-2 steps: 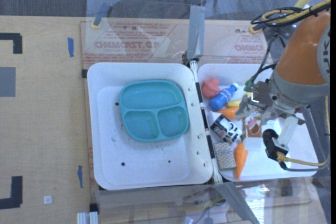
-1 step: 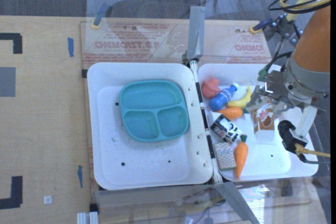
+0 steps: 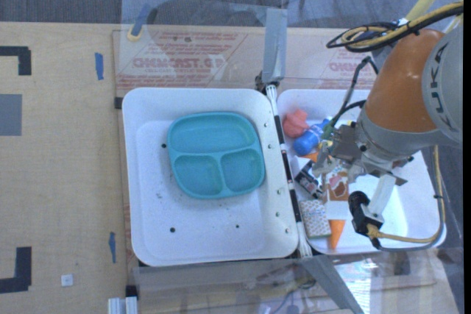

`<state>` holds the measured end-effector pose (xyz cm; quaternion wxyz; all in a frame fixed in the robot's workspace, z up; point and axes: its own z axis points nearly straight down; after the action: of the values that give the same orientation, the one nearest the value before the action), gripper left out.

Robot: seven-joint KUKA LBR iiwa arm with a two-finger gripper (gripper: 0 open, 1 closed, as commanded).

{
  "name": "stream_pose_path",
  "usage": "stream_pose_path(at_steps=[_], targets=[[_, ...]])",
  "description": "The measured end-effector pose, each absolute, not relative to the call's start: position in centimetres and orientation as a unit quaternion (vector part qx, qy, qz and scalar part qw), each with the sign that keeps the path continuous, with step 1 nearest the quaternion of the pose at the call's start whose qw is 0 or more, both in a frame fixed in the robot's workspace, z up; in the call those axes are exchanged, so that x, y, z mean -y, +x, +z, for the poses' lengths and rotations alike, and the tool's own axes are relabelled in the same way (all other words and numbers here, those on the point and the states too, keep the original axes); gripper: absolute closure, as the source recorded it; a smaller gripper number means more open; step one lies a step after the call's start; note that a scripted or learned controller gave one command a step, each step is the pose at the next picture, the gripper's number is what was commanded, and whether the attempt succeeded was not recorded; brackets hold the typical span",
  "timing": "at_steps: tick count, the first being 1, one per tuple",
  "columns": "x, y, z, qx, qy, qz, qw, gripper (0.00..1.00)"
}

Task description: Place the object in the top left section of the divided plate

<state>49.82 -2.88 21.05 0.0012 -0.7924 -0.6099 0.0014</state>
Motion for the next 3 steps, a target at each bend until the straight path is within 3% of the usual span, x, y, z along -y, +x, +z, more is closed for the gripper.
stream_pose_path(at_steps=[1,2,3], targets=[[-6.0,54.3,24.3,0.659,-0.753,0.0007,0.0,1.0],[-6.1,54.3,24.3,0.659,-0.753,0.0008,0.0,0.0],[-9.8,50.7,17.1,0.718,-0.696,0.0012,0.001,0.0]])
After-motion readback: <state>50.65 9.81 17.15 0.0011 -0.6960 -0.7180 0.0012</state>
